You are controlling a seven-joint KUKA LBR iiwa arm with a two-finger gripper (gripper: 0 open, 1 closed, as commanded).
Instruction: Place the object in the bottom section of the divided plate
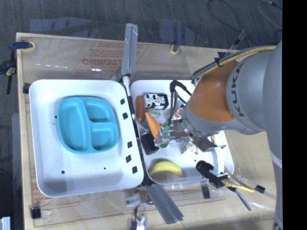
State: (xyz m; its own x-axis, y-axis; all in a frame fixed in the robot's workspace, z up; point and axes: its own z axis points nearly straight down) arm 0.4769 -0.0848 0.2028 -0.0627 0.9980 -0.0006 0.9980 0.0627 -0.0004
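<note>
You've got a banana [166,167] at rt bin's [225,169] near edge, hot dog [139,108] by the divider, cow-print carton [156,100] beside it.

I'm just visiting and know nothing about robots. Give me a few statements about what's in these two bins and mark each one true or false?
1. The blue divided plate lies in the left bin. True.
2. A banana already sits on the plate. False: the banana lies in the right bin, near its front edge, and no item rests on the plate.
3. The arm's gripper is over the right bin. True.
4. The carrot lies in the left bin. False: it is in the right bin, beside the gripper.
5. The plate is red. False: it is light blue.
</note>
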